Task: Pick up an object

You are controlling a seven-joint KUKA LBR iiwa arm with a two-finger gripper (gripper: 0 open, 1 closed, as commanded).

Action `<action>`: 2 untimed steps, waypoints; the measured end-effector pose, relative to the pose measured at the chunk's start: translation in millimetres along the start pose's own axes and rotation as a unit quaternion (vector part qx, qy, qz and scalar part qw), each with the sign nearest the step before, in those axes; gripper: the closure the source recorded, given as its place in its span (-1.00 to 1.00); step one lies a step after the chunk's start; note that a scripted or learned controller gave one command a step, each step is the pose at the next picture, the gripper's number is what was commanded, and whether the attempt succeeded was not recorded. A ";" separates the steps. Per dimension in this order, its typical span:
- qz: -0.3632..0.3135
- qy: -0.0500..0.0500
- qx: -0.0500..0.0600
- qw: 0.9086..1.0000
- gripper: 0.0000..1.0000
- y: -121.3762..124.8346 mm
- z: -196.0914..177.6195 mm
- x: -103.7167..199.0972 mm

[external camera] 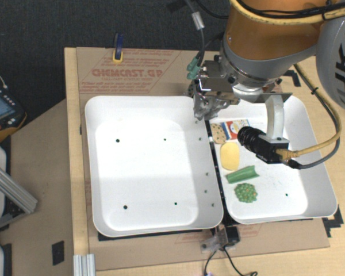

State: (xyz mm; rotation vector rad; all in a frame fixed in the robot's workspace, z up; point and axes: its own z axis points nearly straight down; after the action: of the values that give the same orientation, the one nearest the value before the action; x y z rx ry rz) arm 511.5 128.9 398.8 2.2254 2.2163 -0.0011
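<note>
While my arm (pixel 282 27) reaches in over the right bin (pixel 310 154), my gripper (pixel 206 112) hangs at that bin's far left corner, beside the seam with the left bin (pixel 144 165). Whether it is wide or narrow I cannot tell. Just in front of it lies a card (pixel 227 131), then a yellow piece (pixel 230 155), a green stick (pixel 242 174) and, farthest forward, a green ball (pixel 246 192).
</note>
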 end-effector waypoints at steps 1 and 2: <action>-0.001 0.000 0.003 1.000 1.00 -33.8 11.7 -13.0; -0.002 0.000 0.001 1.000 -1.00 -32.3 11.1 -12.3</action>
State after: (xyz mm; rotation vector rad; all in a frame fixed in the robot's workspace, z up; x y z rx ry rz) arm 479.1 116.7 387.7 2.2234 2.2217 -0.0028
